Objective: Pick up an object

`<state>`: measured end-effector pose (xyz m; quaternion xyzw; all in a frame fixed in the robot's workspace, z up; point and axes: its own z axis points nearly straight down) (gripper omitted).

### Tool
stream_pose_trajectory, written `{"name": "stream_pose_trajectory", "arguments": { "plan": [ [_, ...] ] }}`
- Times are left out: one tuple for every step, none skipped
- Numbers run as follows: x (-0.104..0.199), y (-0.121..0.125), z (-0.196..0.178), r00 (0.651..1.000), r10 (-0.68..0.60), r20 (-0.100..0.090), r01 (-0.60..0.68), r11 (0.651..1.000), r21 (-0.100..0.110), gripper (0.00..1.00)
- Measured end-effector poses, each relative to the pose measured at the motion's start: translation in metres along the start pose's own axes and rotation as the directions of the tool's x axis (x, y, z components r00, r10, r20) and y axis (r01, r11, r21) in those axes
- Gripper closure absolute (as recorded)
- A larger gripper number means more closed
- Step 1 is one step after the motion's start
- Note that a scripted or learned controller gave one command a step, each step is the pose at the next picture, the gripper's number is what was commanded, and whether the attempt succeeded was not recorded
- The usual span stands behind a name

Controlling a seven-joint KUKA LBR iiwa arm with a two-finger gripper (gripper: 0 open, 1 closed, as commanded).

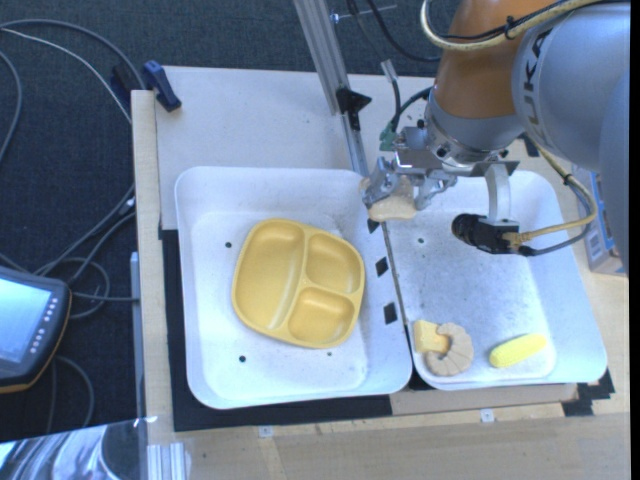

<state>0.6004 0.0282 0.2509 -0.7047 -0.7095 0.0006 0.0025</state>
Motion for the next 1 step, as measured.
{"name": "stream_pose_trajectory", "arguments": {
  "plan": [
    [0.0482,-0.0185,0.0072,1.000,0.000,0.001,0.000,1.000,0.000,1.00]
  ]
}}
